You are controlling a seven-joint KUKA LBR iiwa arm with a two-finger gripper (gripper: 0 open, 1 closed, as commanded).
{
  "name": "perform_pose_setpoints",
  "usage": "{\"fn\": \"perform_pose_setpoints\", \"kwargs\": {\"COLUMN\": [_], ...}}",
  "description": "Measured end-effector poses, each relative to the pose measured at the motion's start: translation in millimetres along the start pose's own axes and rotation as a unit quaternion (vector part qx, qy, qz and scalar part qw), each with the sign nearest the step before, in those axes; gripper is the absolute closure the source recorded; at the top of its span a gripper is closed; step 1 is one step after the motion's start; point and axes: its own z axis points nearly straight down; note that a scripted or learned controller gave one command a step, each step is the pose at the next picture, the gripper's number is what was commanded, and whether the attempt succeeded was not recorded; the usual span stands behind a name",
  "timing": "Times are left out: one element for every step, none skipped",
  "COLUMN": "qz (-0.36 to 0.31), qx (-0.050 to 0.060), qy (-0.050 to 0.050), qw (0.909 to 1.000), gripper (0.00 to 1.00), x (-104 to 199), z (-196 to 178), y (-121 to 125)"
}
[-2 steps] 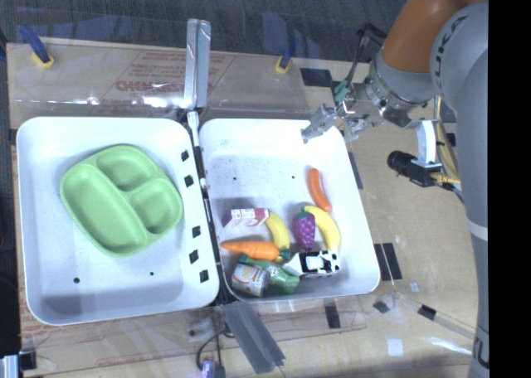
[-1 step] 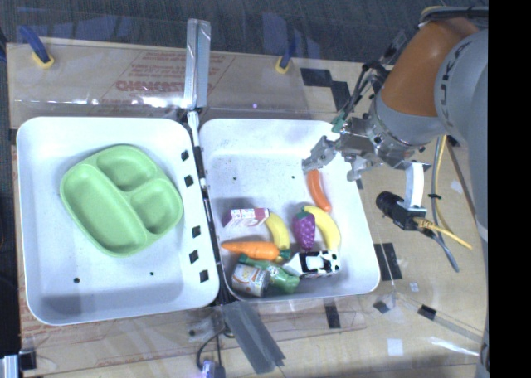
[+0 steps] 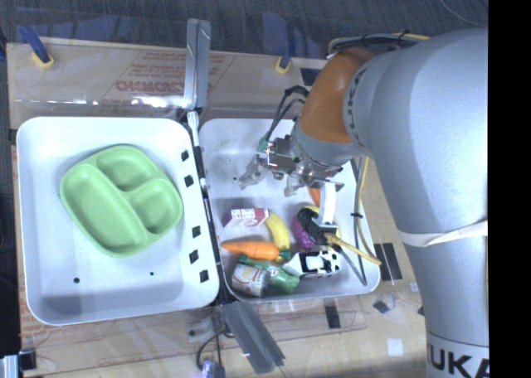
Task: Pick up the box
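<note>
The camera view looks down on 2 white bins side by side on the desk (image 3: 99, 78). The left bin (image 3: 50, 285) fills the left half of the frame and holds a green divided plate (image 3: 121, 198) with 3 compartments, lying in the bin's upper middle part.

The right bin (image 3: 217, 140) sits at the centre of the frame. Its things crowd the lower half. The box (image 3: 247, 217), small, white and pink, lies on its side near the bin's middle, just left of a yellow banana (image 3: 279, 232). Below the box lies an orange carrot (image 3: 250, 248), and below that a green can (image 3: 255, 277) lies tipped against the bin's lower wall. A purple eggplant (image 3: 305, 231) lies right of the banana, and a black and white cow toy (image 3: 319, 263) lies in the lower right corner of the bin.

The grey arm (image 3: 423, 128) comes in from the right of the frame, its orange band (image 3: 328, 107) above the wrist. The tool (image 3: 274, 171) hangs over the upper middle of the right bin, above and slightly right of the box and apart from it. I cannot tell whether the tool is open or closed.
</note>
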Motion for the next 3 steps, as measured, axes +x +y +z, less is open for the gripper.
{"fn": "perform_pose_setpoints", "kwargs": {"qz": [0.003, 0.002, 0.001], "qx": [0.0, 0.001, 0.001], "qy": [0.0, 0.0, 0.0], "qw": [1.0, 1.0, 1.0], "gripper": [0.0, 1.0, 0.0], "x": [8.4, 8.3, 8.4], "z": [30.2, 20.6, 20.6], "y": [-17.2, -17.3, -17.3]}}
